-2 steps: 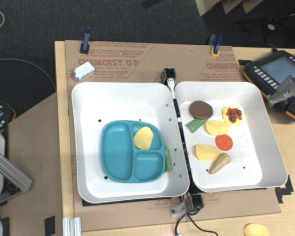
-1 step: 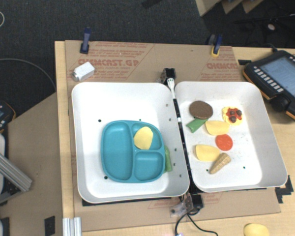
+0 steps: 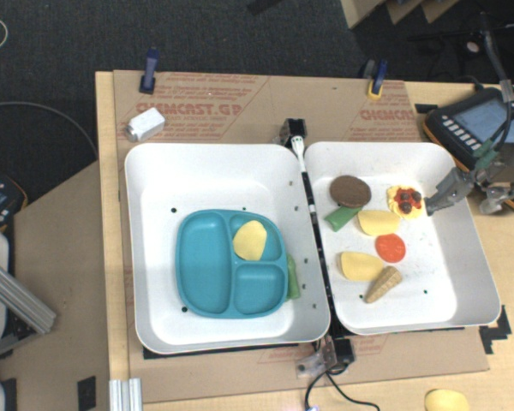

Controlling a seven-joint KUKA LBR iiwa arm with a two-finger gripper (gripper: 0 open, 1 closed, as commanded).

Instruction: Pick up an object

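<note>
While the two white bins are sitting side by side on the bench, the left bin [image 3: 146, 229] is holding a teal tray [image 3: 207, 264] with three parts. A yellow chip-shaped piece [image 3: 250, 241] is lying in the tray's part at about 1 o'clock, and a thin green thing [image 3: 292, 276] is poking out just beside the tray's edge at 3 o'clock. The right bin [image 3: 463, 272] is holding play food. A brown round patty [image 3: 350, 191] is lying at about 10 o'clock, with a green piece [image 3: 340, 218] touching it just below. A yellow piece with red bits [image 3: 405, 200] is sitting at 12 o'clock. A yellow lump [image 3: 378, 223], a red tomato slice [image 3: 391, 247], another yellow lump [image 3: 360, 265] and a tan cone [image 3: 382, 284] are lying near the middle and down toward 6 o'clock. The gripper [image 3: 435, 199] is reaching in at 3 o'clock, its tip just beside the yellow piece with red bits. I cannot tell how it is set.
</note>
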